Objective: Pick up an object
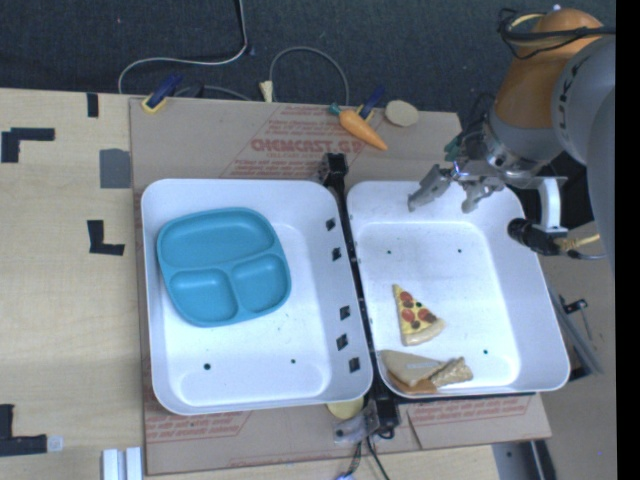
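Robot lab: taped bench, 2 white bins.

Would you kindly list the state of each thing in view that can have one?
gripper: open, holding nothing, above the right bin's far rim
pizza slice: lying flat in the right bin
sandwich: lying at that bin's near edge
blue divided plate: upright in the left bin
toy carrot: lying outside the bins

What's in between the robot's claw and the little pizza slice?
Nothing. In the camera view, only bare white floor of the right bin lies between the open claw and the pizza slice.
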`<state>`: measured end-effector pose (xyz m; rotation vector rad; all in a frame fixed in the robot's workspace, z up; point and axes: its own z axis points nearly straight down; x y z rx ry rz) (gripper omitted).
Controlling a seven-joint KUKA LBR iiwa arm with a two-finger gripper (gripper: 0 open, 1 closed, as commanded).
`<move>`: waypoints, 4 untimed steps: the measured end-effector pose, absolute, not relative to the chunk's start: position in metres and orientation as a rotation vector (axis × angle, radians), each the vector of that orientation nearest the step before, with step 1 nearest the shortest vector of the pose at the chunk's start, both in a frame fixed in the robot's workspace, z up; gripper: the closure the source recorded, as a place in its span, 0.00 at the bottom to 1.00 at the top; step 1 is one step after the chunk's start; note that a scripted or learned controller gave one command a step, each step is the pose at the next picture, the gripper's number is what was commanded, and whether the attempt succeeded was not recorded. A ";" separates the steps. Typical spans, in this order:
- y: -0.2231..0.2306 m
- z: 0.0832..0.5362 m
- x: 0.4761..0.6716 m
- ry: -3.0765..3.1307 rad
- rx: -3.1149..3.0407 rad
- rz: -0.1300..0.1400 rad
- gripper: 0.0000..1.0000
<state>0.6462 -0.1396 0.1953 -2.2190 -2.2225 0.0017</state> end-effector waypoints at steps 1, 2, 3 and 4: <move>-0.089 0.231 0.583 -2.225 -2.215 -0.001 0.00; -0.100 0.131 0.545 -2.212 -2.215 0.013 0.00; -0.094 0.084 0.518 -2.227 -2.226 -0.004 0.00; -0.162 0.169 0.483 -2.219 -2.233 0.000 0.00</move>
